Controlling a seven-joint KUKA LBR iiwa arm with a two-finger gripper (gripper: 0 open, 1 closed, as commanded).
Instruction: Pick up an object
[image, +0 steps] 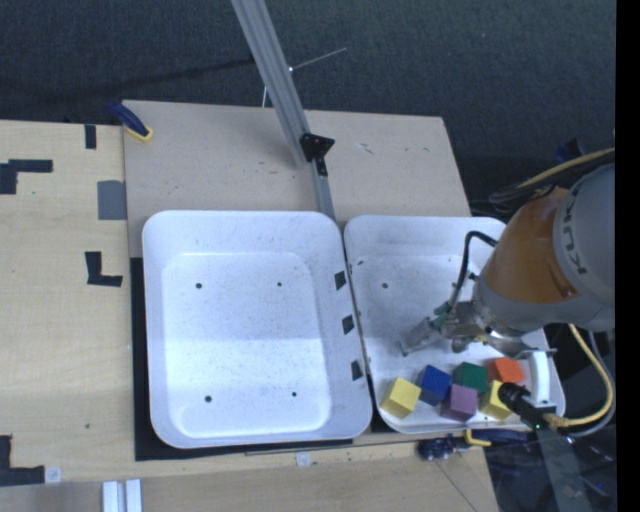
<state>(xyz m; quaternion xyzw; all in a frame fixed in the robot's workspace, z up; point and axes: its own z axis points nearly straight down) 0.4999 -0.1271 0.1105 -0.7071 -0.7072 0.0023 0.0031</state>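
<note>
Over the right bin (400, 245) I see the arm (545, 265) reaching in from the right, its orange band sitting just above the wrist, and the gripper (418, 338) hanging low over the bin's white floor, roughly mid-bin. From this slanted view I cannot tell how its tips stand (they read as a thin grey smear against the speckled plastic), and I see nothing between them, so I'm not calling a hold.

Now the objects. They all sit bunched along the near edge of the right bin, below and to the right of the gripper. Leftmost is a yellow block (402, 397), a little apart from the others. Just beside it comes a blue block (435, 383), then a purple block (461, 400) touching or nearly touching it. A green block (471, 376) sits just behind the purple one, and an orange block (508, 370) lies further right, close under the wrist. Another yellow piece (496, 399) pokes out near the bin's right corner, partly hidden by a black part of the arm.

Left bin (240, 330) lies side by side with the right one, rims touching along the middle. Both rest on the tan bench (220, 160). A grey metal rail (280, 80) slants down from the top of the view towards the seam between the bins, carrying a small black clamp (316, 147).

The gripper is near the blocks but apart from them; closest is the blue one.
</note>
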